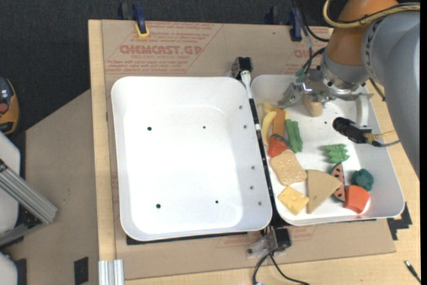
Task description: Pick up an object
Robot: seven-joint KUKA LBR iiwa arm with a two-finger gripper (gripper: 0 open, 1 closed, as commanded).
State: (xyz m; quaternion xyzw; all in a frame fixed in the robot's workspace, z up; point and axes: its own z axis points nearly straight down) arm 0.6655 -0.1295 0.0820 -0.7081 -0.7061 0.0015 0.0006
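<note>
My gripper [309, 94] hangs low over the far end of the right bin [387, 193], below the orange-banded wrist. A small beige object [313, 106] sits right under it; whether it is gripped is unclear. Toy foods lie in this bin: a yellow banana [268, 123], an orange stick [279, 122], a green piece [293, 135], a red piece [277, 146], a tan cracker [288, 167], a yellow cheese block [292, 199], a tan wedge [321, 186], a watermelon slice [339, 189], an orange-red block [358, 199], a green leafy piece [335, 153] and a dark green lump [363, 177].
The left bin [127, 143] is a wide white tray with a few dark dots on its floor. A black divider clip [242, 66] sits between the bins at the far edge. The arm's grey body covers the right bin's far right corner.
</note>
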